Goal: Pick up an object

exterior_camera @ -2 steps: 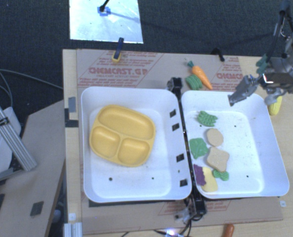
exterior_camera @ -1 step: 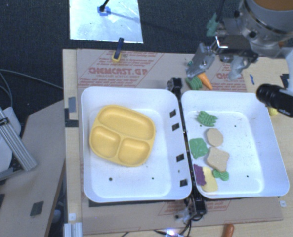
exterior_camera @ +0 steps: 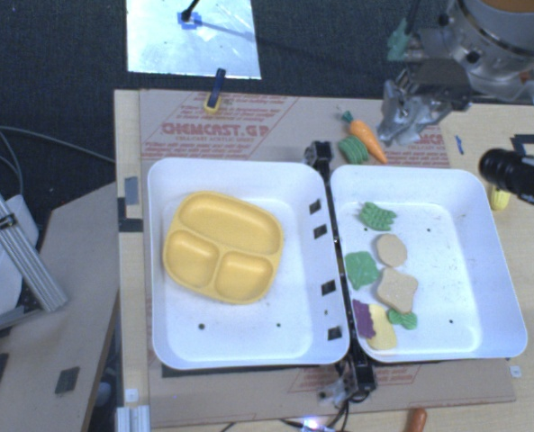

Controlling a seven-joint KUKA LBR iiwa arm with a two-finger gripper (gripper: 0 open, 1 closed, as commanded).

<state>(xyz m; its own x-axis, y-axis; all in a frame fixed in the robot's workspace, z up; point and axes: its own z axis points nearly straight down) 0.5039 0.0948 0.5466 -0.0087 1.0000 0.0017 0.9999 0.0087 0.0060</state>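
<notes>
No object is picked yet: gripper [exterior_camera: 409, 115] hangs above the right bin's [exterior_camera: 483, 196] far edge; jaw state cannot be told.

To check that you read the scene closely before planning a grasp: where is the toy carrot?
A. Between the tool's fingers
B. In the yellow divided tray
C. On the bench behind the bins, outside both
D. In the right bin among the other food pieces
C. The toy carrot lies on the bench board behind the right bin, outside its rim, just beside the tool, not among the pieces in the bin.
</notes>
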